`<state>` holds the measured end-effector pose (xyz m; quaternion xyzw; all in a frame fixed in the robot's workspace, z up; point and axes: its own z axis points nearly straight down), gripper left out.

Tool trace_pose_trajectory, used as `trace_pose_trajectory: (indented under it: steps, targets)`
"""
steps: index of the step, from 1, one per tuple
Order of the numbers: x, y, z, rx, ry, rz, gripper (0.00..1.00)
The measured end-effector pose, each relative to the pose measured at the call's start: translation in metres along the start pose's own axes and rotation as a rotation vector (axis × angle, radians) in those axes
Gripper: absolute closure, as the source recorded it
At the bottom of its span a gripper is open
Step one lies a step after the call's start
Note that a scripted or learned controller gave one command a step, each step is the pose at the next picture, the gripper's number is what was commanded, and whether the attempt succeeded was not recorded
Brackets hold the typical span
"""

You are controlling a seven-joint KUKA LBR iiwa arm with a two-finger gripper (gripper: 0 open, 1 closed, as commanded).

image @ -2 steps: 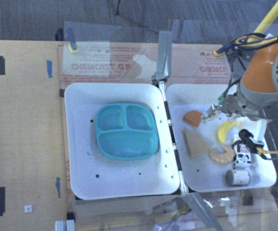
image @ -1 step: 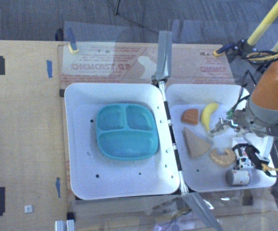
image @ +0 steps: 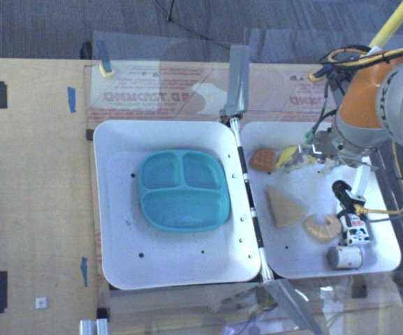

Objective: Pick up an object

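Two white bins (image: 110,208) sit on a tan bench (image: 33,187) above grey carpet. Gripper (image: 295,155) grips a yellow object (image: 286,157) in the right bin; the arm's upper part is cropped.

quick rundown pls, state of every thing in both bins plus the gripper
teal divided plate: flat in the left bin, right side up, compartments bare
round reddish-brown food piece: lying near the right bin's top left corner
yellow piece: beside the reddish-brown piece, at the gripper
tan wedge: lying flat
tan crescent piece: lying flat
grey cylinder: on its side
gripper: low over the right bin
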<state>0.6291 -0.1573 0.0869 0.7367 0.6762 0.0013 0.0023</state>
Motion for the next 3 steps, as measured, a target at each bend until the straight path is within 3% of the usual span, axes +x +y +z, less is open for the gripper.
trace_pose_trajectory:
  steps: [1, 2, 3]
  targets:
    - [0.051, 0.034, 0.000, 0.005, 0.000, -0.006, 0.00]
    - [0.051, 0.034, -0.010, 0.009, -0.004, -0.010, 1.00]
    - [0.109, 0.030, -0.136, 0.003, 0.000, -0.022, 1.00]
